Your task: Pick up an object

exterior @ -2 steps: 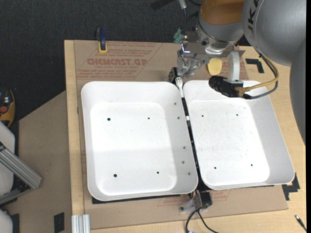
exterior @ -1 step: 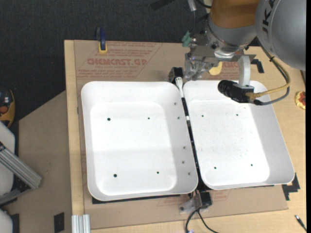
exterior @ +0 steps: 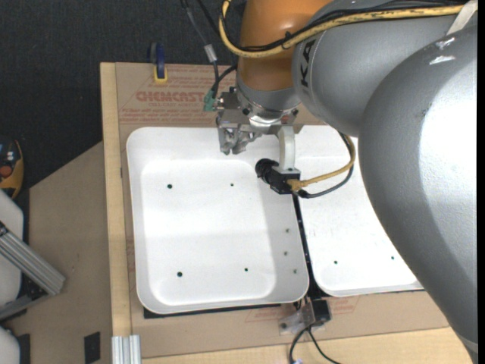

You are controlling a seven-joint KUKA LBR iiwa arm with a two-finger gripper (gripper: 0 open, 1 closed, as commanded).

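Where the grey arm [exterior: 394, 89] reaches in from the right, you see its orange band [exterior: 276, 14] directly above the wrist, and below that the hand [exterior: 235, 144] poised over the far edge of the left bin [exterior: 151, 203]. Its metal tip sits close to, or at, the white floor near the bin's back wall; you cannot tell from this slant whether contact is made, nor whether the hand is apart or together, since the tip reads as one compact grey block. No object can be made out between or beneath it, and the task's object cannot be located on the visible bin floor, which carries small dark dots [exterior: 170, 187] set well apart. A black connector [exterior: 273, 174] with a yellow cable [exterior: 333, 179] hangs just beside the hand, over the seam between the bins. The right bin [exterior: 356, 256] lies partly under the arm. Both bins rest on a cardboard-coloured counter [exterior: 117, 127] printed with red lettering [exterior: 170, 95]; a blue and yellow clip [exterior: 158, 61] sits at its far edge.
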